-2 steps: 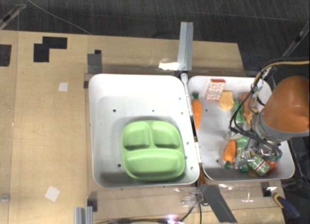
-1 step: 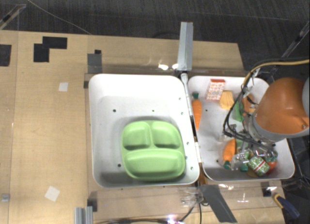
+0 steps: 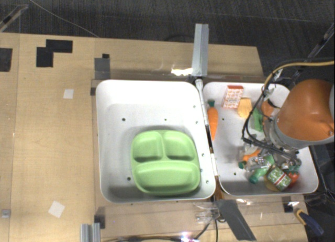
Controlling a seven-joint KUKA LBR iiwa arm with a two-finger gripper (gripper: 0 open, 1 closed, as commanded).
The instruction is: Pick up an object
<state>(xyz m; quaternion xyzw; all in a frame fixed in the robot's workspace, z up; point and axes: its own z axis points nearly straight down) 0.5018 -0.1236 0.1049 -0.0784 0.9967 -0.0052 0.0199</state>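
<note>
The right bin (image 3: 228, 177) holds several small items. An orange carrot (image 3: 213, 121) lies along its left wall. A red and white packet (image 3: 233, 97) and a yellow piece (image 3: 244, 108) sit near its far edge. A green bottle (image 3: 257, 174) and a round red-and-green item (image 3: 278, 179) lie close together at the near right. My gripper (image 3: 269, 155) hangs low over this cluster, largely hidden under the orange band (image 3: 309, 111) of the arm. No item can be seen held in it.
The left bin (image 3: 112, 105) holds a green divided plate (image 3: 165, 161) toward its near side. A metal post (image 3: 200, 50) stands behind the wall between the bins. Cables loop around the wrist above the right bin's far right corner.
</note>
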